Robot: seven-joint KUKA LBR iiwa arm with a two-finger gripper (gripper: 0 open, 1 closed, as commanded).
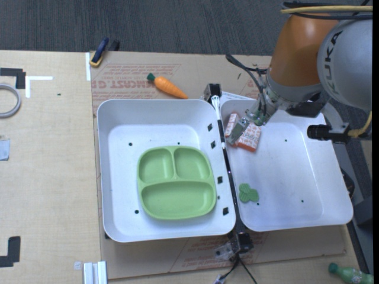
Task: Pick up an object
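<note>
Even bright overhead light, soft shadows, slight blur.

Table (pixel 47 176): pale wood surface with a brown cardboard sheet (pixel 136 76) laid over its middle; two white bins, left bin (pixel 112 158) and right bin (pixel 320 188), sit side by side on the cardboard, touching. Toy carrot (pixel 167 86) lies on cardboard just behind left bin. Blue-and-yellow tool (pixel 99 51) at the cardboard's far-left corner; green bottle (pixel 349 272) near right front edge.
</note>
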